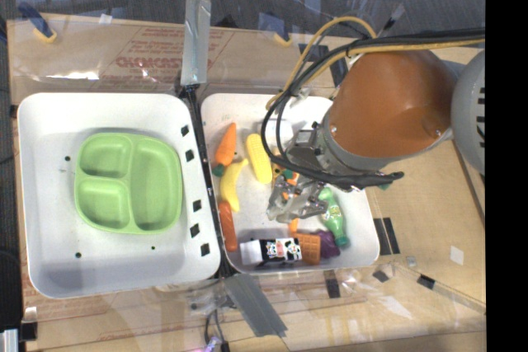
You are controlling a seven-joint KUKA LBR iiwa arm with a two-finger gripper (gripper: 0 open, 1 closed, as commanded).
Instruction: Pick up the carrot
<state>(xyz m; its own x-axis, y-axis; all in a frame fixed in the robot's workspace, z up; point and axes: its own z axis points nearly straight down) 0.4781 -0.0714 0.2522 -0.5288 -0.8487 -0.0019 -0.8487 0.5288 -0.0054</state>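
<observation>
Right bin [216, 107]: orange carrot [226, 142], perhaps green-tipped, lying slanted.

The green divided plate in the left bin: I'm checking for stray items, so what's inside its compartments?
Nothing lies in the three compartments of the green divided plastic plate; all show bare green. It hides the floor of the shallow white left bin beneath it.

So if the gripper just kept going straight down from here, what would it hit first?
Probably bare floor of the right bin. The gripper points down between the banana and the green bottle; depth is hard to judge. The carrot lies off to its upper left.
</observation>
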